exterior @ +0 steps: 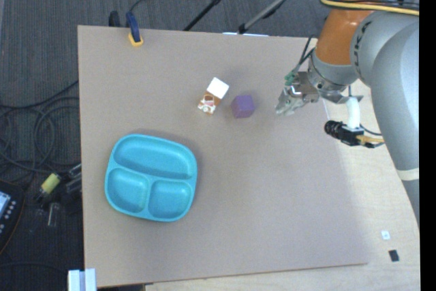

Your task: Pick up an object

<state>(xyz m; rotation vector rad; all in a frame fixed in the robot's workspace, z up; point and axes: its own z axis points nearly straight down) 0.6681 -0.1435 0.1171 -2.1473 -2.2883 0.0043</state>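
A purple cube (242, 106) rests on the tan board near its middle top. Just left of it lies a small white box with a brown and orange end (213, 95). My gripper (289, 104) hangs at the right, roughly a cube's width or two to the right of the purple cube, below the orange band of the arm (339, 37). Nothing shows between its tips, which look drawn close together, but they are too small to read.
A blue three-compartment plate (151, 177) lies at the lower left of the tan board (272, 201). A blue and yellow clamp (134, 31) grips the top left edge. Cables and tripod legs lie on the dark floor beyond the board.
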